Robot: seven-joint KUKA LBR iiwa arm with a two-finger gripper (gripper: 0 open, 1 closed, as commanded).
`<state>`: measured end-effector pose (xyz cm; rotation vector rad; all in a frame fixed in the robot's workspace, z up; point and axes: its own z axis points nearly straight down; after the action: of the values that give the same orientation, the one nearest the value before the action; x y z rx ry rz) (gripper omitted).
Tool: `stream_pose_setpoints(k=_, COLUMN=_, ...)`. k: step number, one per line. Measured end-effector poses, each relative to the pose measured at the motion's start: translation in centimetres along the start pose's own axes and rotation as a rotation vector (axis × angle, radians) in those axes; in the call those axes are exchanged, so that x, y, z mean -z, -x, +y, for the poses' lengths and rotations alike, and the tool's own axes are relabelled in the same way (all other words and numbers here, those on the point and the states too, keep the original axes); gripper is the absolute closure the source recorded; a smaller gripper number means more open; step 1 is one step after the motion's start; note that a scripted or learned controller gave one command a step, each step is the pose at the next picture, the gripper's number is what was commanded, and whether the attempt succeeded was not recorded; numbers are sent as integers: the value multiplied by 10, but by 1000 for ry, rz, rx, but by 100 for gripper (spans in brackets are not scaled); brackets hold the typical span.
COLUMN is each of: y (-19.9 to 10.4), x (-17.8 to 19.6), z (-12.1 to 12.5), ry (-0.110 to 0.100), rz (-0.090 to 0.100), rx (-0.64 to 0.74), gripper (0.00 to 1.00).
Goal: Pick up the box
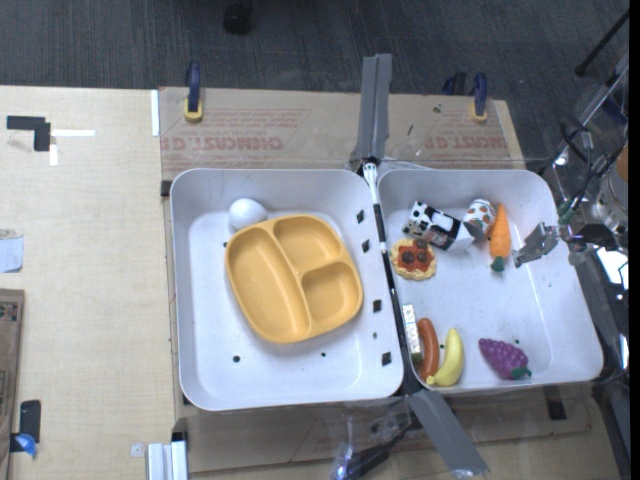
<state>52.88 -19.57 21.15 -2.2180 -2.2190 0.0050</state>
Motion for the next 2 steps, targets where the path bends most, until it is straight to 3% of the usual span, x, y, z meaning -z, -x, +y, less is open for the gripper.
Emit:
stream_pose_setpoints(k=1, y=-27, x=-97, z=-51, ry=1, rz=1, rx=224, gripper=0)
stream_pose_setpoints(k=2, y=-5, x=-95, z=-9, ry=3, rz=-1, rx=147, gripper=0)
